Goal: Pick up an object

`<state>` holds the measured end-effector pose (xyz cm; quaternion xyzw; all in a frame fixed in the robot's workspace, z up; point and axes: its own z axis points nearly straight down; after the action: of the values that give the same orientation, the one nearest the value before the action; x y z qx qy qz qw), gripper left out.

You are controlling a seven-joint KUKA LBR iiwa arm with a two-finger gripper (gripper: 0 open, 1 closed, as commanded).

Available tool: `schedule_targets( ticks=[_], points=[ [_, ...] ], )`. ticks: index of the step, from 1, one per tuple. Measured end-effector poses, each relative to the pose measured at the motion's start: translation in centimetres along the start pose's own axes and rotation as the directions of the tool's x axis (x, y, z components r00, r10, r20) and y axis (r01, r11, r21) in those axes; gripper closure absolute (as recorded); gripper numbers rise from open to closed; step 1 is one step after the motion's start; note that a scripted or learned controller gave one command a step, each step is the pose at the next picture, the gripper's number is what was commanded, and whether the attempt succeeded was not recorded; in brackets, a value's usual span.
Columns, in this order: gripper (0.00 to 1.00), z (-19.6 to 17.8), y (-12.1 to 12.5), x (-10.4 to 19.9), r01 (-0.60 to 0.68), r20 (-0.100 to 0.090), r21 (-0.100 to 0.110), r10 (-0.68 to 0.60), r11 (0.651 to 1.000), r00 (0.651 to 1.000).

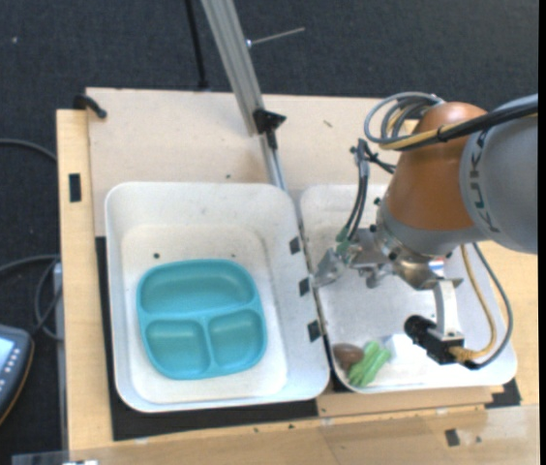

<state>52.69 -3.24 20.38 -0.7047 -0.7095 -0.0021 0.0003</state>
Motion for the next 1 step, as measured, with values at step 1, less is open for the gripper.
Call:
schedule_targets(
  ticks=[1],
  points=[
    [0.00,0.30,0.18,1.18,-0.003,0.003,0.002,0.003,1.000,1.000]
  ],
)
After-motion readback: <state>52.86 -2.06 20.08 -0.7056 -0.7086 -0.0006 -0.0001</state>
